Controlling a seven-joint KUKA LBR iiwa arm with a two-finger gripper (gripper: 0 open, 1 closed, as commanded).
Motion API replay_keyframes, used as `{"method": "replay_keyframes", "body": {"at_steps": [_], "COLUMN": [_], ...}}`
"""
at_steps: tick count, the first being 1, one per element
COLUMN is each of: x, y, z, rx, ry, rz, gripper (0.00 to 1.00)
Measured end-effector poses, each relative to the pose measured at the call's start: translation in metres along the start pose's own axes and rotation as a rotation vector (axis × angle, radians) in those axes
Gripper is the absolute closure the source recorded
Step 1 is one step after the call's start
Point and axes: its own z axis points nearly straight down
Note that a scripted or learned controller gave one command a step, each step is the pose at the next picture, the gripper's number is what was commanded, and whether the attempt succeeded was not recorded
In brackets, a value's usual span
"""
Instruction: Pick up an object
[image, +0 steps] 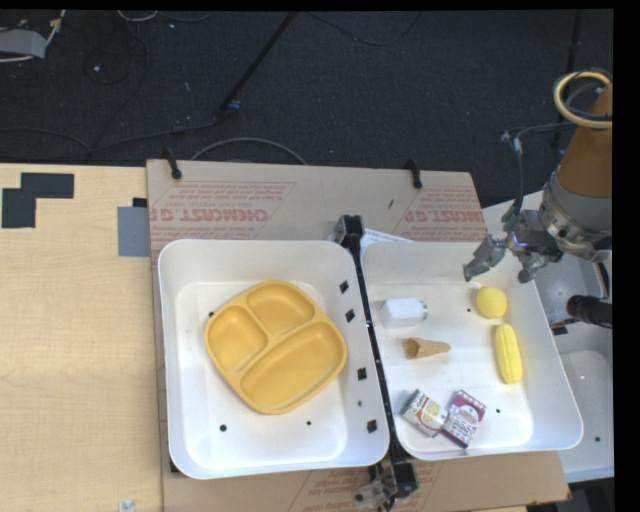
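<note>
The right bin (560, 420) holds a yellow ball (490, 302), a yellow corn cob (508, 353), a white block (404, 310), a tan wedge (426, 348) and two small packets (443, 415). My gripper (508, 258) hangs over the bin's far right corner, just above and behind the yellow ball. Its two fingers (482, 260) are spread apart, and nothing sits between them.
The left bin (190, 400) carries a yellow divided plate (275, 345). A black divider (365, 340) runs between the two bins. Cardboard (300, 205) lies behind them, and a wooden benchtop (70, 340) stretches to the left.
</note>
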Motion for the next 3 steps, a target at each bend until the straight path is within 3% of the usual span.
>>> {"method": "replay_keyframes", "body": {"at_steps": [1, 3], "x": [0.0, 0.008], "y": [0.002, 0.002], "z": [-0.008, 0.095], "rx": [-0.012, -0.008], "ry": [-0.002, -0.002], "rz": [-0.002, -0.002], "gripper": [0.0, 0.0]}}
